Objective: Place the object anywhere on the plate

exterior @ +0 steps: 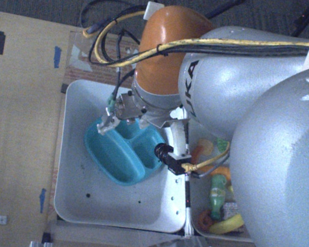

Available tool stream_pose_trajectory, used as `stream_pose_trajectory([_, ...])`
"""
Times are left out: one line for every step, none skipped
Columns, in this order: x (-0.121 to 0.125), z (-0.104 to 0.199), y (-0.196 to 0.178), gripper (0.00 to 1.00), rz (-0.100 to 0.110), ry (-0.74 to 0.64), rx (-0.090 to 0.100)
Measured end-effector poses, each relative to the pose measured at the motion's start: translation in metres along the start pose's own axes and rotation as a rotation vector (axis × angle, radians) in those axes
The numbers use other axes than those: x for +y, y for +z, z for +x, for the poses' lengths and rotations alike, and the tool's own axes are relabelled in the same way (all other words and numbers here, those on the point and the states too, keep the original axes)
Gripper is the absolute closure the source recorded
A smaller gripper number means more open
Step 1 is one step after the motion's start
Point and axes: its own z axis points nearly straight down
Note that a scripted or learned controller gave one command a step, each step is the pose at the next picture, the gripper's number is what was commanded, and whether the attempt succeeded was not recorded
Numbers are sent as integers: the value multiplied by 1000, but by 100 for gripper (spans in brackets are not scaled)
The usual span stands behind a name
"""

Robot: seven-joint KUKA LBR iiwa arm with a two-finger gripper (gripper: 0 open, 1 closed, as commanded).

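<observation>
A blue plate (120,156) with divided compartments lies tilted in the left white bin (105,207), towards its upper right. My gripper (107,122) hangs over the plate's upper left rim, under the orange band of the arm. A small green bit (111,101) shows beside the gripper body; I cannot tell what it is. The wrist hides whatever sits between the gripper and the plate.
The right bin holds a green bottle (217,196), a yellow banana (229,223), an orange item (222,174) and a red item (204,220). The large grey arm covers most of that bin. A black cable connector (167,154) hangs over the plate's right edge.
</observation>
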Motion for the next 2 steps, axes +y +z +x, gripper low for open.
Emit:
stream_pose_trajectory([1, 1, -10, 100, -3, -3, -1])
stream_pose_trajectory([1, 1, -10, 0, -2, -3, -1])
